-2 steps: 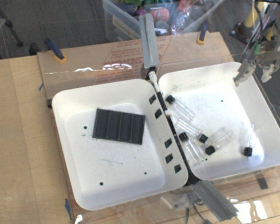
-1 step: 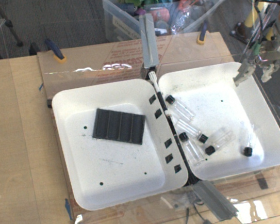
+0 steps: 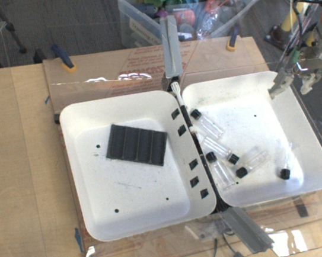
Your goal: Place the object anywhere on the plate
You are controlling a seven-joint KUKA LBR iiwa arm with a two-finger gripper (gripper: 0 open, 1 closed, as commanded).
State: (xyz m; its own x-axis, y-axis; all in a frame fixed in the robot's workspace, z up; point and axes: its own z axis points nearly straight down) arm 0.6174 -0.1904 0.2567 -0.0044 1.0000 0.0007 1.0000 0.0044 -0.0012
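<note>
Black ridged plate [image 3: 136, 144] one; clear vials [image 3: 212, 128] perhaps five.

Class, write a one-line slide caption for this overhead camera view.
Dark ribbed plate lies in the left bin; clear black-capped vials are scattered in the right bin.

At the right edge of the camera view, the gripper [image 3: 277, 87] hangs at the end of a pale metal assembly that comes in from the right. Its slim light tip slants down and to the left, ending at the lower left of the assembly. Right of the tip sits a blocky, pale wrist part [image 3: 313, 66]. Above that, a bundle of cables [image 3: 303, 20] in yellow, red and dark sheaths climbs up and to the right. Nothing shows between the tip's ends.
</note>
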